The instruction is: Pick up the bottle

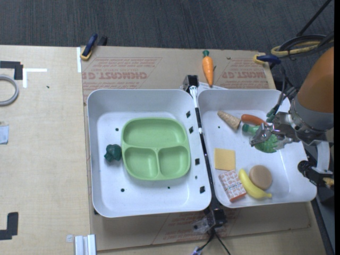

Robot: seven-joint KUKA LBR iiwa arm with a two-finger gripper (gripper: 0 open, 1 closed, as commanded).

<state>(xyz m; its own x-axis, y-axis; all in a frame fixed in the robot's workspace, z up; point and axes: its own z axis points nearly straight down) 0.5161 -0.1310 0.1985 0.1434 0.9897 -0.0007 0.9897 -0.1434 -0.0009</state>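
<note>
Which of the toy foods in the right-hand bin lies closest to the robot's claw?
The green bottle-like piece, right under the gripper. The banana, bun, cheese slice and cone lie farther off.

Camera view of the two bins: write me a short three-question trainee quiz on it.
1. True or false: the green plate lies in the left bin.
2. Which sits nearest the banana in the right bin? A) cheese slice B) round bun C) ice cream cone
3. Fill in: the carrot lies outside the bins, on the ____.

Key: 1 true. 2 B, the bun touches the banana. 3 cardboard. For reference, the claw is low over the green bottle beside a red item.
</note>
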